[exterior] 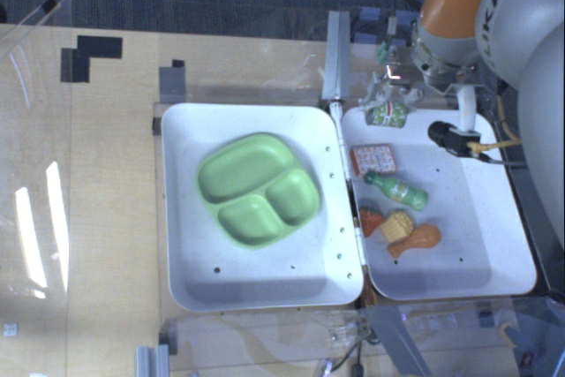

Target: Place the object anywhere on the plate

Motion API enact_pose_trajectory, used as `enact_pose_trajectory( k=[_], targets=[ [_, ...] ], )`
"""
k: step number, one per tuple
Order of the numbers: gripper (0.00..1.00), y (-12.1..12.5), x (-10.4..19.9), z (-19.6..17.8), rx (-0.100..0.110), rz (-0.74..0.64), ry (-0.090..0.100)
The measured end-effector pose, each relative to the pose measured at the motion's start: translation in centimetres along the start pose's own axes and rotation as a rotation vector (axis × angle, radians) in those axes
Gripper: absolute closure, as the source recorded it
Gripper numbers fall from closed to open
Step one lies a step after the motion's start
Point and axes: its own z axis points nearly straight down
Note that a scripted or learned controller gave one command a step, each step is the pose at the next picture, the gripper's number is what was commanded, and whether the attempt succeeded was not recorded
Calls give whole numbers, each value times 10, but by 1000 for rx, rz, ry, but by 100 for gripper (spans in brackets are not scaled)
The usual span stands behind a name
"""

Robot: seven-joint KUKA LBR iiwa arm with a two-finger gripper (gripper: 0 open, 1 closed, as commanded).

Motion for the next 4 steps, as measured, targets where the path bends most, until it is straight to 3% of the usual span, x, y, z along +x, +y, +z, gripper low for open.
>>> enact_pose_trajectory(
  k=[1, 2, 3, 4],
  targets=[
    [100, -44, 58, 8, 2, 14, 2],
    [100, -41, 129, 41, 3, -59, 3],
    [100, -19, 194, 114, 1, -166, 4],
    [0, -20, 197, 115, 6, -167, 7]
  ],
)
